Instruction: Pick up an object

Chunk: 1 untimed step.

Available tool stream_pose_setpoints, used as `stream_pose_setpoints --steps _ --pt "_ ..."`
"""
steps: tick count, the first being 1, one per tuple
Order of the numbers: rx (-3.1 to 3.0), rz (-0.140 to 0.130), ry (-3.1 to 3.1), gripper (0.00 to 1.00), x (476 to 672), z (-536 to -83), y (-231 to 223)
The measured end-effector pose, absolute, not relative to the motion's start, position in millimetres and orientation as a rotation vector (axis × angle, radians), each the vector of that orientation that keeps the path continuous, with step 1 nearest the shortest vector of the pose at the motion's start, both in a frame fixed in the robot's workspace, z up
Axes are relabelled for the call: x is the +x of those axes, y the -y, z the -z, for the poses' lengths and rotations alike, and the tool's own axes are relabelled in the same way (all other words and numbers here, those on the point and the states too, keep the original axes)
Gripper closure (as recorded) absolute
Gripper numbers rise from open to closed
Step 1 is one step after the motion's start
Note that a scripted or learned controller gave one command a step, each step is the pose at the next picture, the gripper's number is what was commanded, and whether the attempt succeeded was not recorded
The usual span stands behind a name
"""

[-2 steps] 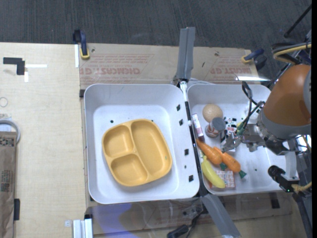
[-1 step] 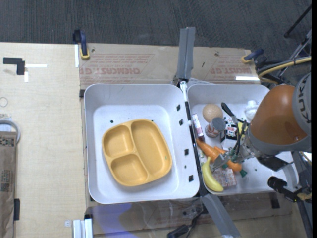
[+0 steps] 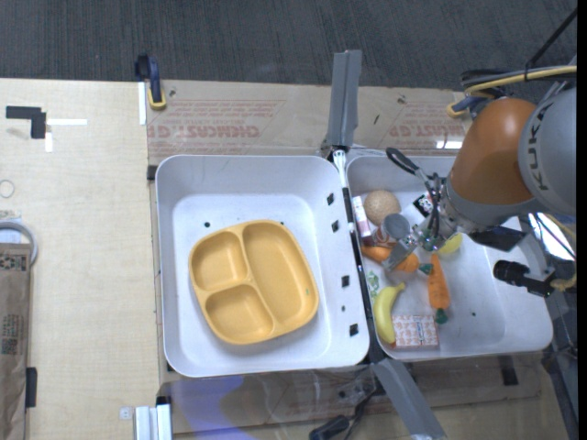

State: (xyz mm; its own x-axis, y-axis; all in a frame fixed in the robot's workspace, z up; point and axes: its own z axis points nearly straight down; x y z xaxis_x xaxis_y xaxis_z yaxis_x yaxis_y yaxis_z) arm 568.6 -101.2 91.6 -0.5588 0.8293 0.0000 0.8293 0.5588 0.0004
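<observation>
White plastic bins sit side by side on the worktop (image 3: 92,246); the left bin (image 3: 174,273) carries a yellow divided plate (image 3: 253,280) lying flat near its middle, while the right bin (image 3: 486,324) holds the clutter the arm is after. The claw (image 3: 410,241) hangs low over the upper left part of that right bin, reaching in from the right edge of the frame, presumably because most of the pickable things are bunched there against the wall shared with the other bin. Just beside it lie a tan ball (image 3: 381,203), a carrot (image 3: 438,287) pointing down the frame, a banana (image 3: 386,311) lower left of the carrot, and a small printed packet (image 3: 415,331) near the bin's lower rim. Its tips are lost among grey and orange bits in the pile, so whether it is spread or pinching anything I cannot tell. The pile is crowded hard against the left wall and the tilted divider there, leaving little room to come in from that side; the lower right part of the right bin looks bare and gives the arm free space to lift away toward the right.
</observation>
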Motion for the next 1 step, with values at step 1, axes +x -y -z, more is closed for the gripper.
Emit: stream_pose_setpoints --steps 1 --pt "1.482 -0.001 -2.772 1.0 568.4 -100.5 102.2"
